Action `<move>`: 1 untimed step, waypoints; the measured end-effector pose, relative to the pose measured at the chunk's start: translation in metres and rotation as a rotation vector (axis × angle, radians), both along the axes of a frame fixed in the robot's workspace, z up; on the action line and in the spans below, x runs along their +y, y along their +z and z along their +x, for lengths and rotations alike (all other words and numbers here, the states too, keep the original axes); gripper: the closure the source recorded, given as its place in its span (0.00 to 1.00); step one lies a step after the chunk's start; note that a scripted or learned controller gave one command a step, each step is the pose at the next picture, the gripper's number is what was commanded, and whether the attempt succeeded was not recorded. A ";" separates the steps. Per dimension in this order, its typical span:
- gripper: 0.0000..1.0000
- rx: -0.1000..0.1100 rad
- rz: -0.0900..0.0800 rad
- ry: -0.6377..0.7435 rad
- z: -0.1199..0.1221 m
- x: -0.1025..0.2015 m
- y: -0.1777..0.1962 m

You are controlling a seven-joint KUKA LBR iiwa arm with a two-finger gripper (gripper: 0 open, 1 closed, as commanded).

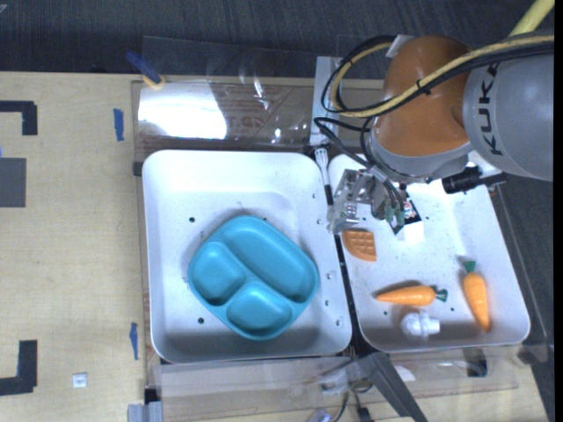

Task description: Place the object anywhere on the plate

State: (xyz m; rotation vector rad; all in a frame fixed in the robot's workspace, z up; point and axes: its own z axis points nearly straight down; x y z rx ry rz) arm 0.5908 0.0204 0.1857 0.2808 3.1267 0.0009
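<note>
I have the claw (356, 222) low in the right bin (506, 236), near its left wall, directly over the waffle (361, 243). The waffle lies flat just below it, touching or nearly so. Whether the fingers are spread or closed I cannot tell from this angle, and I see nothing between them.

My read: this is the grasp. To do it well I'd want the fingers straddling the waffle's narrow sides, then closing before any lift, since a flat piece slips easily.

The plate (253, 275) sits to the claw's left, in the left bin (167, 183), past the two rims. Two carrots (409, 295) and a white piece (419, 325) lie below and to the right, well apart. Beyond the bins is a pale wooden bench (62, 236) with blue tape marks.
</note>
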 end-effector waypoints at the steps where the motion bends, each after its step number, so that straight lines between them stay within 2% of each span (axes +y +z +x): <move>1: 1.00 -0.004 0.004 -0.313 -0.028 0.095 0.041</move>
